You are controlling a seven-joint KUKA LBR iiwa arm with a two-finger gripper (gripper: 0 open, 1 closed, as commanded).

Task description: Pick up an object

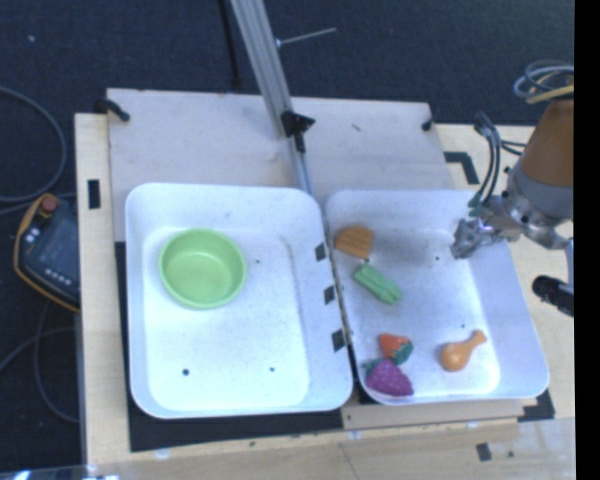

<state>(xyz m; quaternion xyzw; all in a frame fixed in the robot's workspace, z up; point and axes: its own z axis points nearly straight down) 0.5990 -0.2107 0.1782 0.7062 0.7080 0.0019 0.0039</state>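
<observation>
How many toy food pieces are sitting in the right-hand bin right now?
5. A tan bread piece near the bin's top-left corner, a green vegetable just below it, a red-orange piece touching purple grapes at the bottom left, and an orange drumstick bottom right. None seem hidden.

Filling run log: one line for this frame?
gripper: over right bin upper right, nothing held | toys untouched | green bowl: left bin

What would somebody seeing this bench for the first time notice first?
Probably the lime green bowl, alone in the left bin. Next, the cluster of toy food in the right bin: a tan bread piece, a green vegetable, a strawberry, purple grapes and an orange drumstick. The gripper hangs over that bin's far right edge.
</observation>
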